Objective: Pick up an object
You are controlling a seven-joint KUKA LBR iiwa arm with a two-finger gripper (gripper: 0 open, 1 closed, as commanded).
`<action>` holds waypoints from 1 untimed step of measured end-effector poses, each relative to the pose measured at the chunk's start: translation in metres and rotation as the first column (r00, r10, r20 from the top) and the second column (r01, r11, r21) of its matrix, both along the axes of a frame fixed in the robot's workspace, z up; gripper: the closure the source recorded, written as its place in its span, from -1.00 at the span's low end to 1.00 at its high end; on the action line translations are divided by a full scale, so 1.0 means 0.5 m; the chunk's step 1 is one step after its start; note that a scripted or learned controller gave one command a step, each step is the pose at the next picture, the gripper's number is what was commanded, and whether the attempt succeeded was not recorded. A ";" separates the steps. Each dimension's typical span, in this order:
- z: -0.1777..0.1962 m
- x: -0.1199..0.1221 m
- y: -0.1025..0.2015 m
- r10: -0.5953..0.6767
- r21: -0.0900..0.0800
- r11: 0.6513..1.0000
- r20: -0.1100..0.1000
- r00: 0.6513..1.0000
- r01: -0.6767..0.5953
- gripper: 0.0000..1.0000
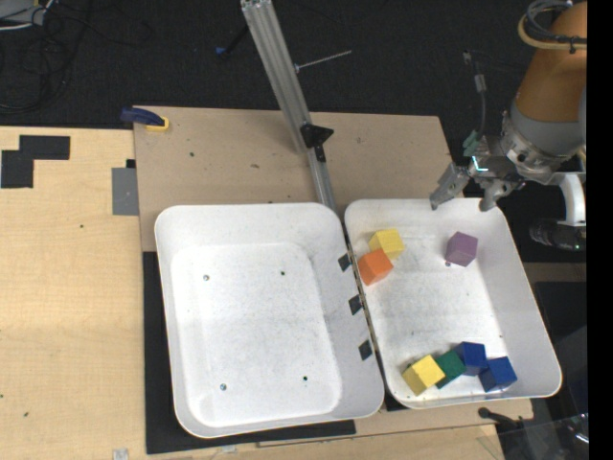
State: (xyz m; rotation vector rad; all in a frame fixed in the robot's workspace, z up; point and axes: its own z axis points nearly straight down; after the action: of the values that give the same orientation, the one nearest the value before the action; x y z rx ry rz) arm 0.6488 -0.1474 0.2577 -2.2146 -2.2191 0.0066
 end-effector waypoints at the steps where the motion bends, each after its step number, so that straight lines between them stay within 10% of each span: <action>1: 0.006 0.002 0.001 0.003 -0.002 1.000 0.004 1.000 -0.002 -1.00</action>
State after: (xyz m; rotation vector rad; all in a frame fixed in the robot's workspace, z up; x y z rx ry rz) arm 0.6496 -0.1470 0.2606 -2.2148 -2.2249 0.0035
